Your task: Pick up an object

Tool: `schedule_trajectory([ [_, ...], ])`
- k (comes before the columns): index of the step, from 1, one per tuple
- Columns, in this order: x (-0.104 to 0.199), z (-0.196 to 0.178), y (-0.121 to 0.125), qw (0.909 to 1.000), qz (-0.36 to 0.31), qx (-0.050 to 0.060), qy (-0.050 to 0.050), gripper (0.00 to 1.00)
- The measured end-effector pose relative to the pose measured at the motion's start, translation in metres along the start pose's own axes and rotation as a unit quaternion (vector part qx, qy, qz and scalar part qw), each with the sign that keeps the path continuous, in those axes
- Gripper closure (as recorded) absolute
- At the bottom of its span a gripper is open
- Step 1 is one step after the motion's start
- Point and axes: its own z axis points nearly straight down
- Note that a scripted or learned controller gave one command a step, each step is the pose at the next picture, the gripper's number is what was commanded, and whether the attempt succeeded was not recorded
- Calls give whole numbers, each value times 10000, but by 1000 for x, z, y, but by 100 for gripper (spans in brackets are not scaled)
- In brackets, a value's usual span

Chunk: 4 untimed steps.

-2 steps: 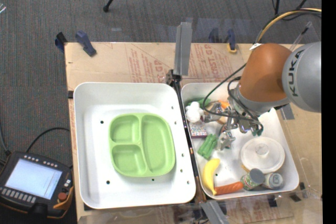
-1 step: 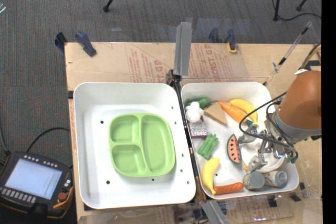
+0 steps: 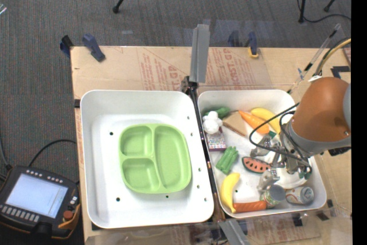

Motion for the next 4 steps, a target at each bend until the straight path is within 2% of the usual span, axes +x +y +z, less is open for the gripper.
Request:
schedule_trajectory([
  [1,-115,-1,1,10000,24,3,-18,0],
  [2,-115,-1,42,9967,812,2,-9,0],
  [3,-116,-11,44,9969,780,1,-27,100],
  [4,-90,-173,47,9987,503,13,-91,100],
])
